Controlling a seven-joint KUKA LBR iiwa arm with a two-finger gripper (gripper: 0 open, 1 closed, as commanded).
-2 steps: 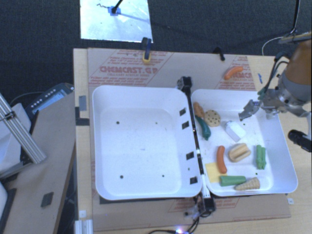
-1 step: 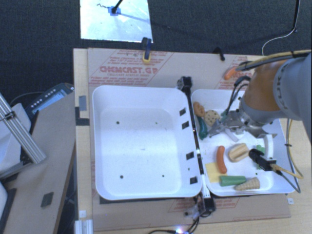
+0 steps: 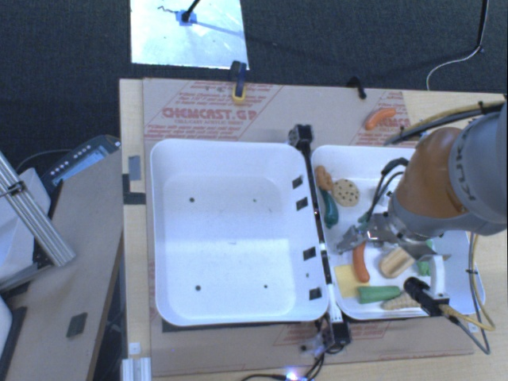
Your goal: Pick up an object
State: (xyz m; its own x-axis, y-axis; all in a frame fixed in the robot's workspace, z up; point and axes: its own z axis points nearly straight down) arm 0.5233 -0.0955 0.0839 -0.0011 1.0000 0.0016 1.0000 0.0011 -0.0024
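Orange-red sausage in the right bin, near its left wall and just below the jaws; long axis close to upright in the view, upper end tipped slightly toward the jaws, lower end touching the yellow cheese slice. Likely the target, judging by where the gripper hangs. Jaws look spread to a middling width with nothing between them, one metal finger reaching out left toward the dark green pod.

To grip well: turn the wrist so the jaws close across the short width of the sausage, not along its length; drop straight down over its middle; keep clear of the bread roll just right of the sausage and the green pepper below it. Crowding on both sides, so a narrow approach is probably safest.

Further from the sausage: round cracker above, cone beside the pepper, another orange sausage out on the desk beyond the bin, and the left bin past the dividing wall.
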